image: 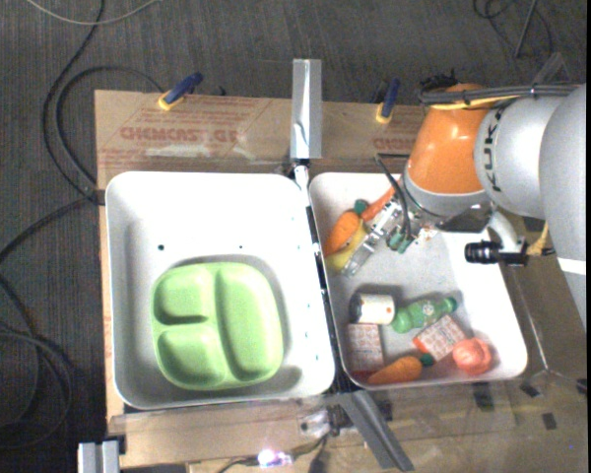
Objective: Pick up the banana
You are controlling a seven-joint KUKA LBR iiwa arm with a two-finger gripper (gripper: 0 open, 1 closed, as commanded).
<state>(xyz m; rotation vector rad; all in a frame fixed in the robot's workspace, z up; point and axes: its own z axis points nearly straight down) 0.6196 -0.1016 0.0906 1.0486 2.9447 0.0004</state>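
Gripper [374, 236] hangs low in the right bin [517, 348]; whether its jaws are spread cannot be told. Banana [341, 257] lies just left of the jaws, beside an orange carrot [344, 227].

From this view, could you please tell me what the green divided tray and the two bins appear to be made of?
The green divided tray looks like moulded plastic, matte, with soft rounded compartments. The left bin and the right bin look like glossy white plastic, judging by their smooth rounded rims, though enamelled metal is possible.
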